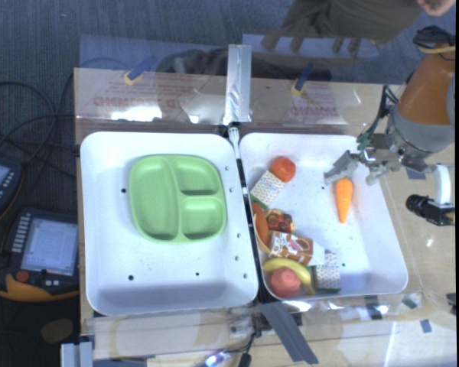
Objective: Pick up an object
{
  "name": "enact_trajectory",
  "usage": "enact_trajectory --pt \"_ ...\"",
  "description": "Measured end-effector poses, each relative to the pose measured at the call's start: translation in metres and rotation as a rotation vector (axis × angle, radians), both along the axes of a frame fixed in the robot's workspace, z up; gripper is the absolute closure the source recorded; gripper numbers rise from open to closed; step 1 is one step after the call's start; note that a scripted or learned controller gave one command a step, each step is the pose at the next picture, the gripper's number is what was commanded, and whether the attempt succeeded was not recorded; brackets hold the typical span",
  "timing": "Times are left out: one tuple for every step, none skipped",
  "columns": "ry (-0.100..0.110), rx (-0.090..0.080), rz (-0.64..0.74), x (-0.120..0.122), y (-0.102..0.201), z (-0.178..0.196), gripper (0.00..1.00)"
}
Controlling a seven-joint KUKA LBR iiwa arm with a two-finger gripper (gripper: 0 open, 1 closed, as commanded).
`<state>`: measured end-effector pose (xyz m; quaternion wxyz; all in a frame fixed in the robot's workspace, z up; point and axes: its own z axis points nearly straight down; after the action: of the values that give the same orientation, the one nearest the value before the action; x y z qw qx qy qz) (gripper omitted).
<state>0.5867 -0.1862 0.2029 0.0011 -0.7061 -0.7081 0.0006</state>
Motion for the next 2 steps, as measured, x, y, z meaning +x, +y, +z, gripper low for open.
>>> enact_trajectory --pt "-0.006 0.006 -0.091 0.013 -0.027 -0.099 0.0" --pt "-0.013 0.008 -0.101 0.04 -0.024 -0.11 0.0"
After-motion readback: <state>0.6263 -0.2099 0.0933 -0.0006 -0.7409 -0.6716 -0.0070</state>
